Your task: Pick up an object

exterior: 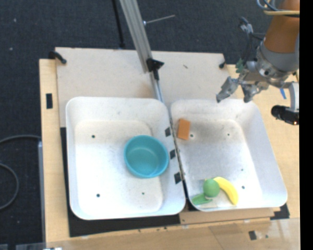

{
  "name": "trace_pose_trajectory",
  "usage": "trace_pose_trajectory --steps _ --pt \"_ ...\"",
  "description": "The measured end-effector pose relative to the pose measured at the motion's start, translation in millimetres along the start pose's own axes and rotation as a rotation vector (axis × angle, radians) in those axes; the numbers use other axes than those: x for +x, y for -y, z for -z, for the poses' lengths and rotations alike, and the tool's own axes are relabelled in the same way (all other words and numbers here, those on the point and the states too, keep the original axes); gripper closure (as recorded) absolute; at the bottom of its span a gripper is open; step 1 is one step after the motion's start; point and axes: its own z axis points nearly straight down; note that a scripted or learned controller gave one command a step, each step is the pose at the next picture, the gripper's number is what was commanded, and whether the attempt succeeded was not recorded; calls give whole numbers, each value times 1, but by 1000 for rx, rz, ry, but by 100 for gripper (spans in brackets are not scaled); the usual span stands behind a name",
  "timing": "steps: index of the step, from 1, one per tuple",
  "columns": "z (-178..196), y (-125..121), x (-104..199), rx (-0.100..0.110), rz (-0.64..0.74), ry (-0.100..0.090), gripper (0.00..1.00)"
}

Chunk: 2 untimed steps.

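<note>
My gripper (pixel 235 94) hangs above the far right rim of the right bin (pixel 261 139), open, with nothing between its fingers. In that bin an orange block (pixel 183 129) lies near the far left corner. A yellow banana (pixel 227 189) and a green round fruit (pixel 211 188) lie together at the near edge, well below the gripper. A blue bowl (pixel 146 156) sits in the left bin (pixel 94 155), toward its right side.
A slanted metal pole (pixel 141 35) rises from between the two bins at the back. The bins stand on a beige board (pixel 104 72) on the wooden bench. Cables lie on the dark floor at the left.
</note>
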Motion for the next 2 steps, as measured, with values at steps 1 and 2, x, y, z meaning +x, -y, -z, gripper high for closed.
trace_pose_trajectory --steps 1,2 --pt "0 0 0 0 0 1 0" --pt "-43 4 1 4 -3 1 0"
